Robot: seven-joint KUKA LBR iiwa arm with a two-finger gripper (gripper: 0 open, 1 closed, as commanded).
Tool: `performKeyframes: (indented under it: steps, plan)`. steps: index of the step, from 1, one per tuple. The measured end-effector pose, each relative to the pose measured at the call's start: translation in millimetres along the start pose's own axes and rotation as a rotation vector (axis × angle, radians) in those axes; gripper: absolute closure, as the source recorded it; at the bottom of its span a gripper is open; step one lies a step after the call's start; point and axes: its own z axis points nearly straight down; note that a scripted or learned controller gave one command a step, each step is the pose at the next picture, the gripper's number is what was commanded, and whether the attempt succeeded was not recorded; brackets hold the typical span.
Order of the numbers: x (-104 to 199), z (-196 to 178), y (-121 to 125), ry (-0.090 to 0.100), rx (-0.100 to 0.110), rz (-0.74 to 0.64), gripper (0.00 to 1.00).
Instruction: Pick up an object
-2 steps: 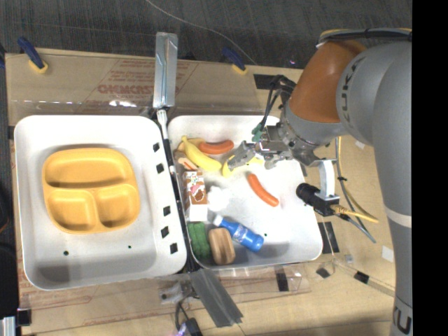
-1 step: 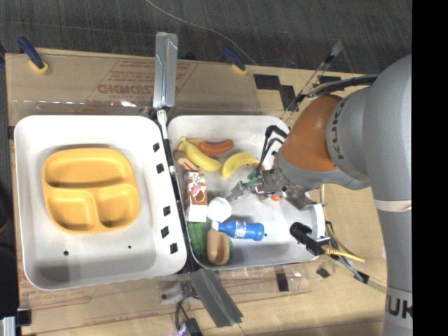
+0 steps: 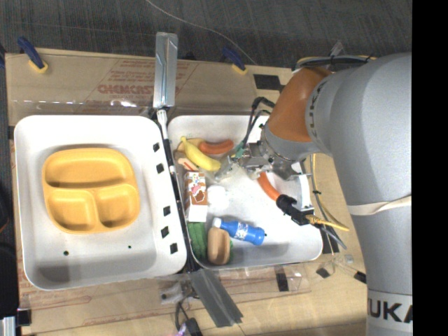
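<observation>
hand (image 3: pixel 234 161) is low in the right bin (image 3: pixel 308 247), right beside the banana (image 3: pixel 198 155), probably lining up a grab, can't tell its grip.

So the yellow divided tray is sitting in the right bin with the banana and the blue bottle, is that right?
Not quite. The camera view shows the yellow divided tray in the left bin, alone. The banana and blue bottle are in the right bin.

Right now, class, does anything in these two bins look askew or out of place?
Nothing is spilled or broken. The right bin is a loose jumble: the blue bottle lies on its side, the banana against a sausage. The yellow tray sits flat in the left bin.
</observation>
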Motion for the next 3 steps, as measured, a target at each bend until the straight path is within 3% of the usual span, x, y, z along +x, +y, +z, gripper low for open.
performKeyframes:
  steps: [1,2,3]
  plan:
    - [0,-10,0,0.001,0.001,-0.003,1.0]
    - [-23,0,-13,0.002,0.003,0.159,1.0]
    - [27,-64,49,0.001,-0.002,0.322,1.0]
